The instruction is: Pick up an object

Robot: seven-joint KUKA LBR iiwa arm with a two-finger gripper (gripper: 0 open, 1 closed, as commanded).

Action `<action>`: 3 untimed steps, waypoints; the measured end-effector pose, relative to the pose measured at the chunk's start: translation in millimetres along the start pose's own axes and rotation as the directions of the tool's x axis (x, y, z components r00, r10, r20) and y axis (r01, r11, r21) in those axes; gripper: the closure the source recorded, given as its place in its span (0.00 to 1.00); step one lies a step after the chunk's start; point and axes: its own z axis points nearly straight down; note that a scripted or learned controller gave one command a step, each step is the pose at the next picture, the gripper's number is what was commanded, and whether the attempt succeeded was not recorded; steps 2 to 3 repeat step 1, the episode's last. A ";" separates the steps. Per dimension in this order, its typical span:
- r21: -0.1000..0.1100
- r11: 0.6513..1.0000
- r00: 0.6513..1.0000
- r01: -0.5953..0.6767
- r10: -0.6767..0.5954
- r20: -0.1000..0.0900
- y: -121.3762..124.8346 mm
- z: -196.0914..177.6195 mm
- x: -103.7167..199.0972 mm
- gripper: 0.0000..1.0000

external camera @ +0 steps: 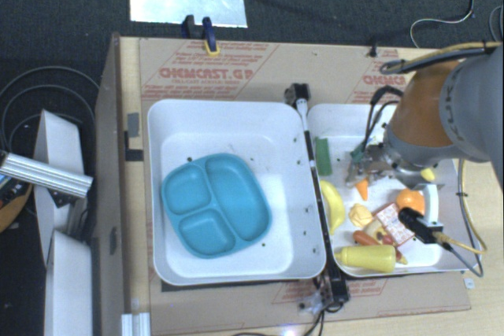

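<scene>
Gripper [364, 168] low inside right bin [340, 120], fingers hidden from here, cannot tell if open or closed. Small orange piece [361, 190] just below it. Yellow bottle [367, 256] near front wall. Blue divided plate [215, 203] in left bin [181, 118].

cardboard-topped bench [236, 63], two white bins [228, 122] side by side

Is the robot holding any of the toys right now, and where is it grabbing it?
It cannot be told. The end effector is down in the right bin, just above a small orange carrot-like piece, but nothing shows clearly between its tips.
</scene>
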 end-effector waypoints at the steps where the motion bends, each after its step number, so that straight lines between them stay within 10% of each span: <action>1: -0.003 1.000 1.000 0.007 -0.007 -0.003 -20.3 -94.4 56.6 1.00; 3: -0.003 1.000 1.000 0.007 -0.007 -0.003 -20.3 -94.4 56.6 1.00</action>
